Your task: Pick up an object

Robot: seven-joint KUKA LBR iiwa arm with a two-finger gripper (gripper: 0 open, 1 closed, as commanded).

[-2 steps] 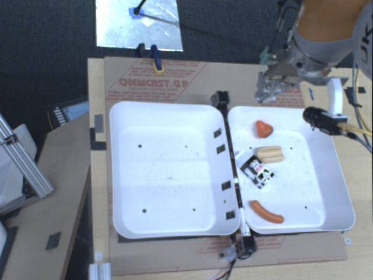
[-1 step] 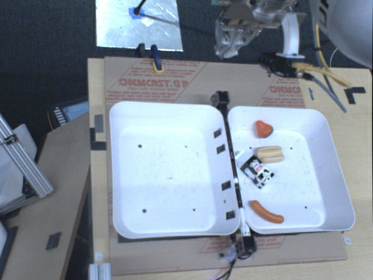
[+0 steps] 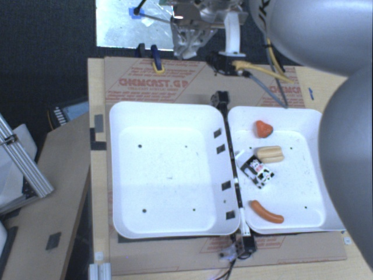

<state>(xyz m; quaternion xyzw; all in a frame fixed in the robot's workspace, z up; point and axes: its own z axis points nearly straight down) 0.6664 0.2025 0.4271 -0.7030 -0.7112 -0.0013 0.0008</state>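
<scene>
Four objects sit in the right bin [image 3: 312,121]: one red strawberry-like piece [image 3: 264,128] at 12 o'clock, one tan bread roll [image 3: 270,154] at centre, one black-and-white patterned block [image 3: 258,171] just below it, and one orange sausage [image 3: 267,212] at 6 o'clock. The roll and block nearly touch, so a descent there risks nudging both. One gripper [image 3: 187,42] hangs beyond the one left bin [image 3: 122,121]; I cannot tell whether it is released or clenched.

The cardboard sheet [image 3: 152,81] under the bins reads "CHEMCAST".
</scene>
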